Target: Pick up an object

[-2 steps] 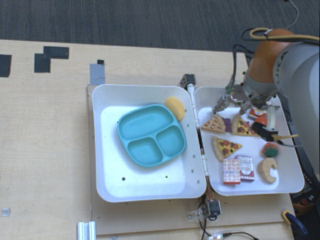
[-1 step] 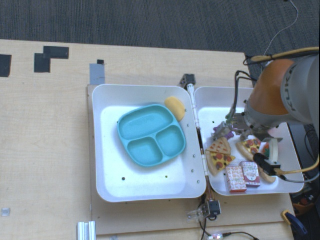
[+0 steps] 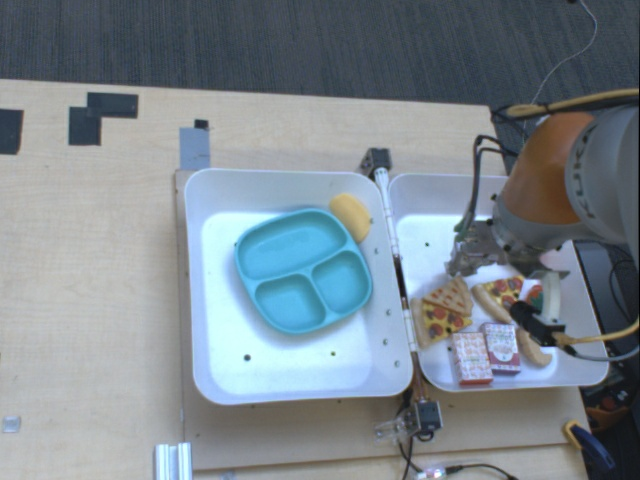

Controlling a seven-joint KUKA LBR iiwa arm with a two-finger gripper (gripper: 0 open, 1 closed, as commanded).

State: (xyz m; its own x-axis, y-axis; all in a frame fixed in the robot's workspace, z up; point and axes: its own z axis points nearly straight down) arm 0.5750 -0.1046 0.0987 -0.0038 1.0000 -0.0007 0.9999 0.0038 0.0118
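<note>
I'm using the right bin (image 3: 430,368) as my reference. Nearest the camera, along its front wall, I see two small red-and-white cartons (image 3: 487,354) lying side by side and touching. Just behind them and toward the bin's left wall is a toy pizza slice (image 3: 445,311). A hot dog toy (image 3: 515,320) lies on a slant to the right of the slice, running from mid-bin down toward the front right corner, and it touches the right-hand carton.

The end effector (image 3: 468,258) sits over the middle of the right bin, just behind the pizza slice and the upper end of the hot dog. I can't tell from this angle whether it's apart or together, and I see nothing between its tips. The grey arm (image 3: 610,173) with the orange band (image 3: 540,173) comes in over the bin's right and rear side.

Left of the right bin and touching it along the shared rim is the left bin (image 3: 205,368). It holds a blue three-compartment plate (image 3: 303,270), turned at an angle. A yellow rounded object (image 3: 351,215) sits at the plate's far right edge, near the shared rim, probably a lemon or potato toy.

Both bins sit on the light wood desk (image 3: 90,298). Beyond them there are black tape marks (image 3: 100,116) on the far left of the desk.
</note>
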